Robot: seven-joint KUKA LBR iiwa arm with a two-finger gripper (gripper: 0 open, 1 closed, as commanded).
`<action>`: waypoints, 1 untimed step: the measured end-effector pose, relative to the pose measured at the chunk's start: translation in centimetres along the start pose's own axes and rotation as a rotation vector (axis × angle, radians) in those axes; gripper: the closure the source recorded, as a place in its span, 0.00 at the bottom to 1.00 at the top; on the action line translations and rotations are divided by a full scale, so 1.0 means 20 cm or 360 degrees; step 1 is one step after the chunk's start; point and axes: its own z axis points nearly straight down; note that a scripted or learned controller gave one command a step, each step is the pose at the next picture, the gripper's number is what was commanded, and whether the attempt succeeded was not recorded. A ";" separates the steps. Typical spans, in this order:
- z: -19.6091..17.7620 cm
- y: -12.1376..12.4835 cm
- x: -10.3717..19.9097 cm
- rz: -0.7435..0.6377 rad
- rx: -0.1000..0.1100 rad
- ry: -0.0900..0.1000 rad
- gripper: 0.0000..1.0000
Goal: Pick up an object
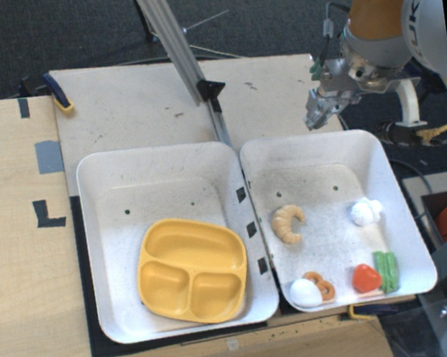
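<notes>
The right bin (pixel 310 149) holds several small items: a tan croissant (pixel 288 222) near its middle, a white ball (pixel 365 211) by the right wall, a white egg (pixel 305 291) with an orange pretzel (pixel 320 284) at the front, and a red piece (pixel 366 278) beside a green one (pixel 386 269). My gripper (pixel 318 113) hangs above the bin's far right rim, well clear of every item. Nothing is seen between its fingers.
The left bin (pixel 107 198) carries a yellow divided plate (pixel 192 269). A grey metal pole (pixel 176 44) slants down to the junction of the two bins. A yellow-handled clamp (pixel 57 91) sits at the bench's far left corner.
</notes>
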 end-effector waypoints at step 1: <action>0.09 -0.02 0.26 0.0001 0.0003 -0.0001 1.00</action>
